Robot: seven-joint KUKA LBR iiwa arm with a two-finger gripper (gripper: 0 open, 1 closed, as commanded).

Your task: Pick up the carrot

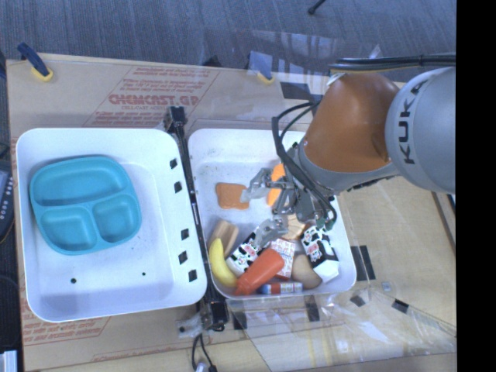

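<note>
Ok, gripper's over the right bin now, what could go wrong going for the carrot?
The carrot lies packed among a banana, small cartons and a marker, so the fingers could catch a neighbour instead. The gripper sits up-bin of the carrot, over other orange pieces, and could close on the wrong one. The carrot is near the bin's front wall, which leaves little room.

The arm (387, 130) hides part of the right bin (232, 142), and the frame's right edge crops it.
</note>
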